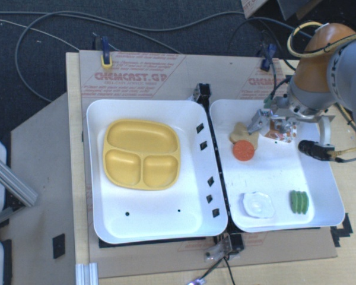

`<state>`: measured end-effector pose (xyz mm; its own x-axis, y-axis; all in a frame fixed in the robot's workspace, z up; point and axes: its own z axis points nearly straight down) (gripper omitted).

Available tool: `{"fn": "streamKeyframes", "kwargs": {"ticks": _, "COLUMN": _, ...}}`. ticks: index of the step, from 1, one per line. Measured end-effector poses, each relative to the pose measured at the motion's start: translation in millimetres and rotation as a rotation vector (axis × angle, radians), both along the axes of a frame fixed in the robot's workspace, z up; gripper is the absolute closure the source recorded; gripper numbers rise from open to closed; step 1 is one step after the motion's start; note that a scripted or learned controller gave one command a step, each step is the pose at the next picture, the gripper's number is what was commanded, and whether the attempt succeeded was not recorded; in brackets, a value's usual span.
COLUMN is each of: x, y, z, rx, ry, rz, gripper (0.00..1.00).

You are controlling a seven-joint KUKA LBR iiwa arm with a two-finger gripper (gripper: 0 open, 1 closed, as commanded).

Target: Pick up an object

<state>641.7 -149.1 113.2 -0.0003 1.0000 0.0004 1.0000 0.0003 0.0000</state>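
Camera view from above, and the arm (347, 70) is in from the right, its orange band (317, 61) bright over the far corner of the right bin (279, 174). The gripper (272, 126) hangs low over that bin's far half, near the back wall. Open or closed? Cannot tell from this slant, and nothing can be seen caught in it.

Just to its left sits a tan piece (244, 132), very close to the gripper; whether the two touch, I can't make out. Right up against the tan piece, on the near side, is a red ball (244, 151), and those two look to be touching.

Towards the near edge of the same bin, well apart from the gripper, lies a white disc (258, 204), flat on the floor. To its right is a green pod (299, 202), close to the bin's right wall.

Over in the left bin (94, 159), a yellow plate (142, 154) with three compartments lies flat in the far half, and nothing rests on it.

Both bins sit side by side on a brown board (166, 73) with red lettering. A blue clamp (106, 51) grips the board's far edge on the left, and grey cables (47, 25) trail across the dark floor beyond.
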Motion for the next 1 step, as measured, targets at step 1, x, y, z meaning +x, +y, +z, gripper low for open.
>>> {"fn": "streamKeyframes", "kwargs": {"ticks": 1, "x": 2.7, "y": -1.5, "z": 16.6, "rx": -0.005, "ry": -0.010, "rz": 0.000, "gripper": 1.00}}
